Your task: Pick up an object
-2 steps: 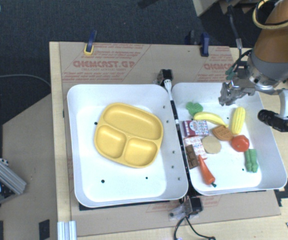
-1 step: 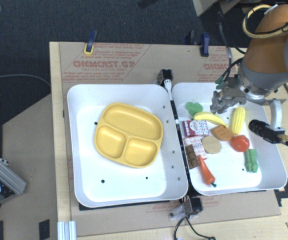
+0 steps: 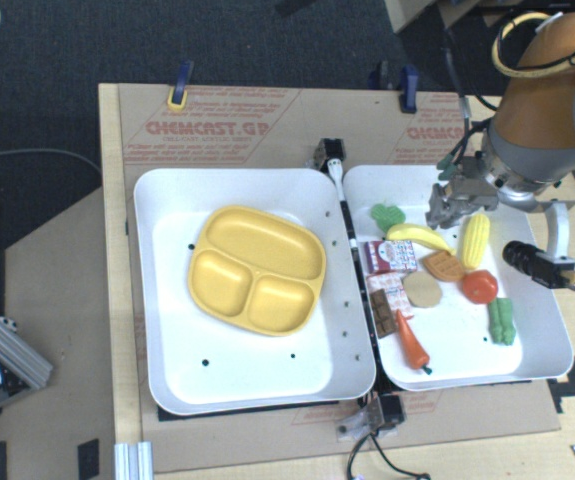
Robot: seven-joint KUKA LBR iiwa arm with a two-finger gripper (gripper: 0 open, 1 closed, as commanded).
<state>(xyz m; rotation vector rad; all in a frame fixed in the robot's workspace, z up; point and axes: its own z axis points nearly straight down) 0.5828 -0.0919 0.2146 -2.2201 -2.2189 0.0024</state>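
The left bin (image 3: 157, 298) carries a yellow tray (image 3: 256, 269) with three compartments, sitting a bit toward the bin's far side, with bare white floor all round it, widest along the near edge. Across the divider, the right bin (image 3: 542, 353) holds the whole jumble: a green piece (image 3: 388, 215) near the far-left corner, a banana (image 3: 419, 236), a small packet (image 3: 391, 257) against the left edge, a dark bar (image 3: 383, 309) and a carrot (image 3: 413, 343) toward the near-left, a tan disc (image 3: 423, 290) and a brown wedge (image 3: 444, 266) in the middle, then corn (image 3: 475, 240), a tomato (image 3: 480, 286) and a green pod (image 3: 502, 321) toward the right edge. The gripper (image 3: 453, 204) hangs over the far part of this bin, just above the banana and corn (from here I cannot tell whether its jaws are apart or together, they blur into the wrist). Nothing looks lifted; every piece seems to lie on the bin floor, so the pick is, I'd judge, not yet made. Room is tight around the banana and corn, since neighbours touch or nearly touch; the near-right corner offers the freest floor.
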